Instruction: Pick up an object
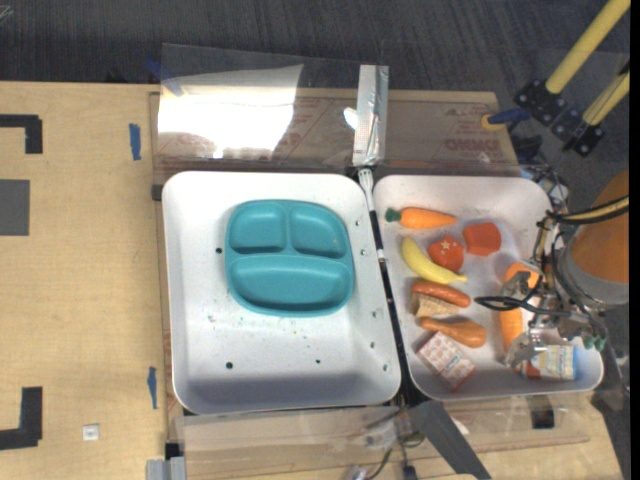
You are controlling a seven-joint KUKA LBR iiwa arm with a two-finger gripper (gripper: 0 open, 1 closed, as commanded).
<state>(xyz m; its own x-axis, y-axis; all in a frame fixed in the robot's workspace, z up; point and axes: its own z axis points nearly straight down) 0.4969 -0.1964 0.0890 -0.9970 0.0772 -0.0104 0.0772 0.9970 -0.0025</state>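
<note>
**Camera view: arm low over the right bin's toy food**

Camera view looks down on a tabletop (70, 298) of pale board carrying two shallow white bins side by side. The left bin (200, 368) holds a teal divided plate (290, 256), lying flat in the bin's upper half, its three compartments facing up.

The right bin (500, 196) holds a scatter of toy food. A carrot (422, 218) lies near the top edge, pointing across the bin. Below it a yellow banana (422, 261) curves downward, touching a red tomato (447, 254). A red-orange block (482, 237) sits just to the right of the tomato, slightly apart. Lower down, two orange-brown sausage-shaped pieces (445, 312) lie one above the other, and beneath them rests a small red-and-white patterned packet (445, 358), tilted.

The grey arm with its orange band (606, 250) reaches in from the right. The hand (535, 313) sits low over the right side of the right bin, amid dark cables and small orange pieces (512, 326); whether it is open or gripping anything cannot be told, since the clutter hides it. A small bottle-like item with a white and red label (553, 361) lies just below the hand, near the bin's lower right corner.
</note>
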